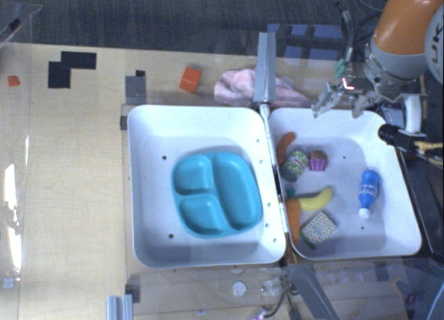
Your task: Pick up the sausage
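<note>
The sausage (285, 147) is a short reddish-brown link lying at the back left of the right bin (399, 242), close against the bin's left wall. My gripper (341, 103) hangs over the back rim of that bin, up and to the right of the sausage and well apart from it. Its fingers (323, 104) are spread open with nothing between them.
Beside the sausage sit a green round toy (295, 164) and a cupcake (318, 160). Farther forward are a banana (316, 199), a carrot (294, 219), a speckled block (319, 228) and a blue bottle (368, 190). The left bin (149, 173) holds a blue divided plate (216, 193).
</note>
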Robot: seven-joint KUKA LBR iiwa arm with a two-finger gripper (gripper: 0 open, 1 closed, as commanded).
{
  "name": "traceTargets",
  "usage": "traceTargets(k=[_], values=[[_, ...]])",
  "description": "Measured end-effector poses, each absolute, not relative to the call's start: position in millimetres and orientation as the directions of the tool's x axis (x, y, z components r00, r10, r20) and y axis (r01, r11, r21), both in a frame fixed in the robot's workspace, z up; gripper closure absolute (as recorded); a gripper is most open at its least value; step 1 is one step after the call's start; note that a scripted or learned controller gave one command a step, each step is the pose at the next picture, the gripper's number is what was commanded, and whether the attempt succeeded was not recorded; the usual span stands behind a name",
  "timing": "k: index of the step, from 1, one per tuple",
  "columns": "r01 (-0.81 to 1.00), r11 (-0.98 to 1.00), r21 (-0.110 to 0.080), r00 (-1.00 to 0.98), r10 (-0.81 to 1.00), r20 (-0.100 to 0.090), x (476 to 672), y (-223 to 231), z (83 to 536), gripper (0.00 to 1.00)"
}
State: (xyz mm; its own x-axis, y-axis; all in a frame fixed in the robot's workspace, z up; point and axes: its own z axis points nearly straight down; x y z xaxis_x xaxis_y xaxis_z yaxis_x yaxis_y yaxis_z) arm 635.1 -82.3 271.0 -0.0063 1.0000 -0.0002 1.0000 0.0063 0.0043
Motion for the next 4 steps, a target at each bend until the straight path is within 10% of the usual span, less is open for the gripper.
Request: traceTargets(k=[2,4], values=[[0.994,0.107,0.008,-0.107,0.994,-0.002,671.4,-87,88,0.0],[0.992,0.122,0.015,-0.122,0.993,-0.003,569.9,-91,90,0.0]])
